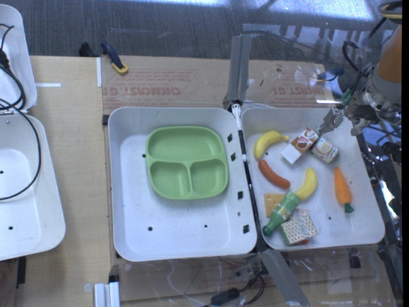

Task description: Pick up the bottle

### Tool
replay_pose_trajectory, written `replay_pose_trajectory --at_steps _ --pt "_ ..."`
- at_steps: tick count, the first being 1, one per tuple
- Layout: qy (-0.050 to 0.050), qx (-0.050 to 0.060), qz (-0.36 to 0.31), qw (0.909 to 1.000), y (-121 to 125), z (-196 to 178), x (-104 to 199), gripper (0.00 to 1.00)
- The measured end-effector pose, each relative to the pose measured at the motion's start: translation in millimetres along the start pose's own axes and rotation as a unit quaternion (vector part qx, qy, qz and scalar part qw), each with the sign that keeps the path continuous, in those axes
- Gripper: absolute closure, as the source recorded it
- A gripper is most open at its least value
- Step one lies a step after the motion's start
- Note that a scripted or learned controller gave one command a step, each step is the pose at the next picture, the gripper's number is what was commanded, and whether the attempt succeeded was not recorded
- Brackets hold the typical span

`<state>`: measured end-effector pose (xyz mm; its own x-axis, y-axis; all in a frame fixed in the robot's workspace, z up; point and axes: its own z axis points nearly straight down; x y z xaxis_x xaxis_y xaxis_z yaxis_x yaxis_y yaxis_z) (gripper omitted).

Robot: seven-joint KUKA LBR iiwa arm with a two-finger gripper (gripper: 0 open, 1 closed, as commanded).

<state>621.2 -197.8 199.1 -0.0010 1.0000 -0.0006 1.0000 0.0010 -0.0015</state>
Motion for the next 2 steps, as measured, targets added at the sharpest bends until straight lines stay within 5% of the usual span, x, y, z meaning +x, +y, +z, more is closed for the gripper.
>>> replay_pose_trajectory --at_steps 1,2 --pt "0.000 0.000 -0.072 0.9974 -64.7 107.9 65.1 0.00" --pt "-0.005 -0.004 -0.019 0.9998 -140.4 104.8 94.9 0.00"
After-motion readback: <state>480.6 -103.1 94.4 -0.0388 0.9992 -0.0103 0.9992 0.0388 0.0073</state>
